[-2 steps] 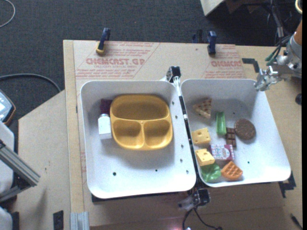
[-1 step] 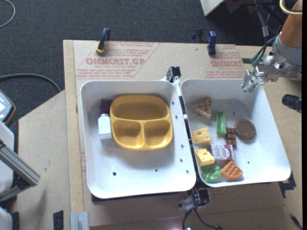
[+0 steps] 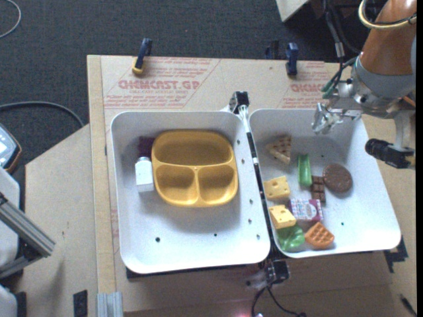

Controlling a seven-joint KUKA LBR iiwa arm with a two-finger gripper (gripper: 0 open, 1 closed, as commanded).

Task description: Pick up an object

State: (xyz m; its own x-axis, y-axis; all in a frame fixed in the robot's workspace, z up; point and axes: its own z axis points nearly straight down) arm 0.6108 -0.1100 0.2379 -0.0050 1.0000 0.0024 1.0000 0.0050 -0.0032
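The table point(image 3: 198, 78) was a pale board with red printed lettering across its far side. Two clamps gripped its far edge: a blue and yellow clamp point(image 3: 141, 56) toward the left, a blue clamp point(image 3: 291, 58) toward the right. Two shallow white bins sat directly on the board, side by side, their inner rims touching. The left bin point(image 3: 125, 177) lay near the board's left edge; the right bin point(image 3: 377, 203) reached toward its right edge. A black clip point(image 3: 239, 100) sat at the far end of the seam between them, another black clip point(image 3: 277, 270) at the near end.
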